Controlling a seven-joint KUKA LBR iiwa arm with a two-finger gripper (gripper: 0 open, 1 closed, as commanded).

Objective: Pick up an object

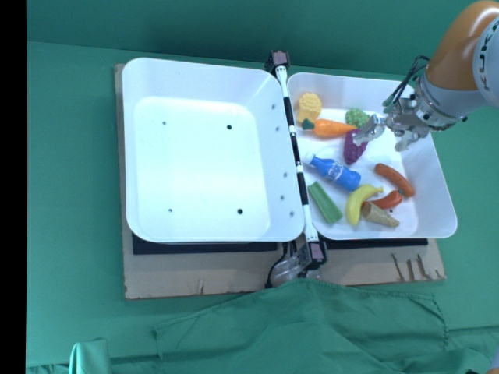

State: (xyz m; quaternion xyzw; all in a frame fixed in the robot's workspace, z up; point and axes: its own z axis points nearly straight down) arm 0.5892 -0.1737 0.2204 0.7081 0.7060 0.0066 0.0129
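Note:
The right bin holds several toy foods: a yellow corn cob, an orange carrot, a green broccoli, a purple grape bunch, a blue bottle, a green stalk, a banana, a red sausage, a red chili and a cone. My gripper hangs over the bin's upper right part, just right of the grapes and broccoli. It is open, with nothing between the fingers.
The left bin lies beside the right one, joined along a hinged divider. Both rest on cardboard over a green cloth. A fold of cloth rises at the front.

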